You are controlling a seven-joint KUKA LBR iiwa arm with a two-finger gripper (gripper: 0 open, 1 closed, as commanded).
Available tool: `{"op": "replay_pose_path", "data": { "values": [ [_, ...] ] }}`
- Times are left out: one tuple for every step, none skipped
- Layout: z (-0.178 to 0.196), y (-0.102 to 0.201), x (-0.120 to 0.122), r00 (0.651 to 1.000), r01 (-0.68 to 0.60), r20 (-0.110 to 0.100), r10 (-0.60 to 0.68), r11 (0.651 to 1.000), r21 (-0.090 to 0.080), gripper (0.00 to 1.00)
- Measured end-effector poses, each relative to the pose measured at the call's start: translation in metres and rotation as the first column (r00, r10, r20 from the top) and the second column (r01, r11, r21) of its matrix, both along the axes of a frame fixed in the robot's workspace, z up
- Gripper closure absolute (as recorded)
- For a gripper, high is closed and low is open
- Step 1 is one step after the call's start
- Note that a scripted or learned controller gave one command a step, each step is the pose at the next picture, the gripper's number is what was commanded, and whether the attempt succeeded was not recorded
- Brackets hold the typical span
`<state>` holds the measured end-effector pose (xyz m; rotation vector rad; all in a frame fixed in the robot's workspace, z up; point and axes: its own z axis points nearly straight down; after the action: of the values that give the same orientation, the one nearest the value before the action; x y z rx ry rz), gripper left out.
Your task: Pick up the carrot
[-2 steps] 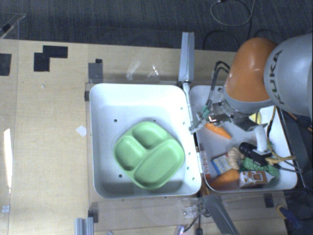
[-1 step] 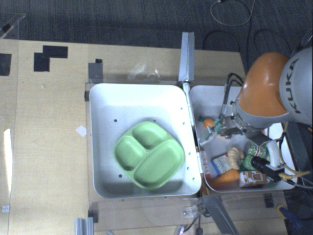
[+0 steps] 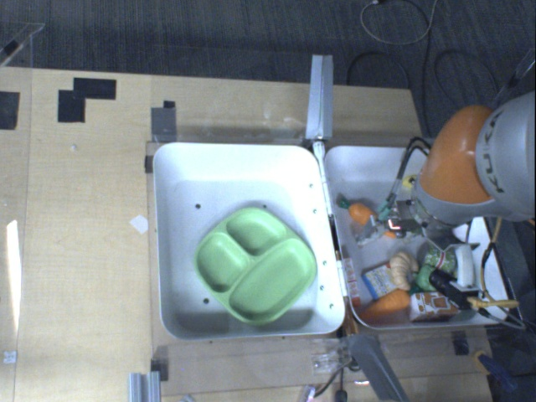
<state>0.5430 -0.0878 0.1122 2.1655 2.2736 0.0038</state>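
Observation:
A small orange carrot [image 3: 360, 213] with a green tuft at its upper-left end lies in the right bin [image 3: 368, 162], close to that bin's left wall. My gripper [image 3: 387, 223] hangs just to the right of the carrot, low over the bin floor, under the grey arm with the orange band [image 3: 452, 166]. The gripper's tip is at about the carrot's level and very near it. Whether it touches the carrot is not clear.
The right bin also holds a long orange item [image 3: 388, 305] by the front wall, a small carton [image 3: 432, 306], a packet [image 3: 378, 279], a pale lumpy item [image 3: 402, 264] and a green bottle [image 3: 435, 264]. The left bin [image 3: 180, 191] holds a green divided plate [image 3: 255, 264].

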Motion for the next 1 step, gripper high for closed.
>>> {"op": "replay_pose_path", "data": {
  "values": [
    [0.0117,0.0007,0.002,1.0,-0.002,0.006,0.002,1.0,0.0,1.0]
  ]
}}
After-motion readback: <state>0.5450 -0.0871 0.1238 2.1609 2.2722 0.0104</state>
